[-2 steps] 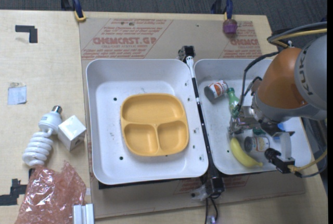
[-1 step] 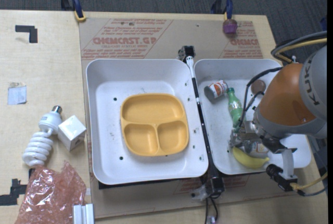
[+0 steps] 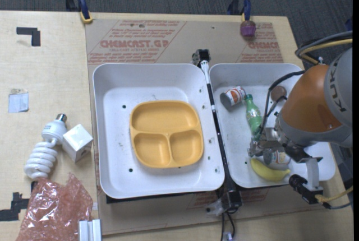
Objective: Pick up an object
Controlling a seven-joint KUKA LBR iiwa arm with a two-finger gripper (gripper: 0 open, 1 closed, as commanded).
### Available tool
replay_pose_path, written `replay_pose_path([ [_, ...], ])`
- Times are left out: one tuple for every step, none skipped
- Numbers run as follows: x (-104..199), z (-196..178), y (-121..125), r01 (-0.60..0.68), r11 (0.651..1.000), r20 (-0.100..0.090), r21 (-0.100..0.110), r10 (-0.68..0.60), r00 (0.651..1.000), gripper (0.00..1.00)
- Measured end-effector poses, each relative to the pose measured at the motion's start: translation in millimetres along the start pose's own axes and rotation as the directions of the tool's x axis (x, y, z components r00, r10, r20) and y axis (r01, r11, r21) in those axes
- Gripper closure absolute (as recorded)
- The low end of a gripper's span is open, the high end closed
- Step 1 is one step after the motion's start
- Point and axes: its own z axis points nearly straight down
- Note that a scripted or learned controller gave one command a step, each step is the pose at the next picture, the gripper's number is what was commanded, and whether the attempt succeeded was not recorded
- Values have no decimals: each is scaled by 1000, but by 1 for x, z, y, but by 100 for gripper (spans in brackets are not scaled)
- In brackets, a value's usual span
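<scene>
Banana (image 3: pixel 269 171): yellow, curved, smooth-skinned; it lies in the right bin (image 3: pixel 235 80) near the front wall, its ends curling upward.
Green bottle (image 3: pixel 253 115): clear green plastic, slim, with a pale cap end toward the back; it lies on its side in the right bin, behind the banana.
Can (image 3: pixel 233 96): short metal cylinder with a red and white label, tipped on its side, just behind and left of the green bottle's cap end.
Claw (image 3: pixel 268 151): grey metal, low in the right bin, directly behind the banana and at the green bottle's front end; whether it is spread or pressed together cannot be told, as the wrist covers it.
Banana to claw: the banana sits just in front of the claw, very close; contact cannot be judged.
Arm (image 3: pixel 308 105): rounded orange band over grey casing, glossy, hanging over the right side of the right bin.
Left bin (image 3: pixel 112 94): shallow white plastic with rounded corners, beside the right bin.
Yellow tray (image 3: pixel 166 134): matte plastic, three compartments, rounded-square, resting in the middle of the left bin.
Desk (image 3: pixel 45 66): pale wood; left of the left bin lie a white spiral bulb (image 3: pixel 45 153), a small white cube (image 3: pixel 77 142) and crinkled pink plastic wrap (image 3: pixel 53 212).
</scene>
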Motion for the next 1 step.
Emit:
replay_pose_path([
  [59, -109, 6, 5, 1000, 1, 0, -5, 1000, 100],
])
